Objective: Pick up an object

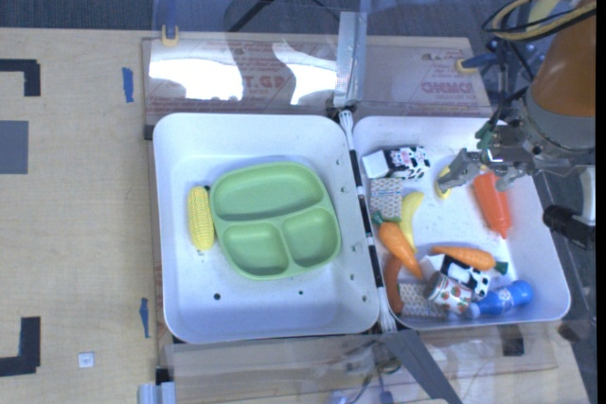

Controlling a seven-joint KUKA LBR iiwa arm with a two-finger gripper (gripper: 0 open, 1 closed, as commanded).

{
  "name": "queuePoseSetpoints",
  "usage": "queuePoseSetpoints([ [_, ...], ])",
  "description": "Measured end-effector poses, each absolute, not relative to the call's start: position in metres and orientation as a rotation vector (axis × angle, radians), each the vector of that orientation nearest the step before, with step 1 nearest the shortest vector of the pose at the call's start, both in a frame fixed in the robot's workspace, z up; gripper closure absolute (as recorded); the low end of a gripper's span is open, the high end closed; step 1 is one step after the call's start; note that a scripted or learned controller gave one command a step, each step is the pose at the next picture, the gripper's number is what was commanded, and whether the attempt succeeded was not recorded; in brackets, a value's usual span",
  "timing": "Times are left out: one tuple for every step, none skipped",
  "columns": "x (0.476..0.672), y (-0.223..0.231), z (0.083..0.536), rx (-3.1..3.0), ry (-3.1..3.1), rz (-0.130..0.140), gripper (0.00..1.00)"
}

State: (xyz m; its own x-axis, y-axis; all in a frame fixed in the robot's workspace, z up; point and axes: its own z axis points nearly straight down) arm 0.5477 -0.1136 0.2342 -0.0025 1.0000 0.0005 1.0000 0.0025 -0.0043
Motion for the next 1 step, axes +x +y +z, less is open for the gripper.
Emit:
queuePoseSetpoints([
  [0.5769, -0.1071, 0.1402, -2.034, -2.390, 0.003, 0.00],
])
